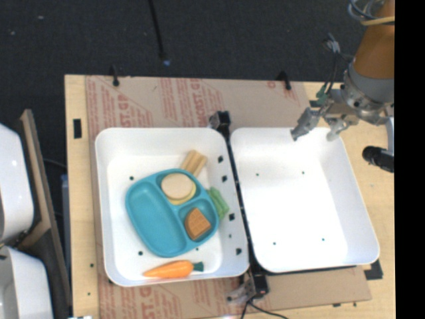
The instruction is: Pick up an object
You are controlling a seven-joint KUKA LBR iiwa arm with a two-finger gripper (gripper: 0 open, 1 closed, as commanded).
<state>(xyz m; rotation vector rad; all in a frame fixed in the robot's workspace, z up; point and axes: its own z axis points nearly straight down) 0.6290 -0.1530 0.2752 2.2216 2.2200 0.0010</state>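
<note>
Carrot [169, 269] lies lengthwise along the left bin's [106, 178] near edge, and our gripper [319, 125], fingers spread, hangs at the right bin's [358, 198] far edge.

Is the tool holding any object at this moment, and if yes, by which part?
Nothing is held. The tool hangs open above the far edge of the right bin, with no object between its fingers. The toys lie in the left bin.

A two-finger gripper [317, 126] of grey metal is seen, its two fingers [300, 126] slim and pale. Above it a grey wrist [362, 92] is joined to an orange band [376, 48]. Thin cables [332, 48] are carried beside the wrist, and a looped cable is seen atop the band.
</note>
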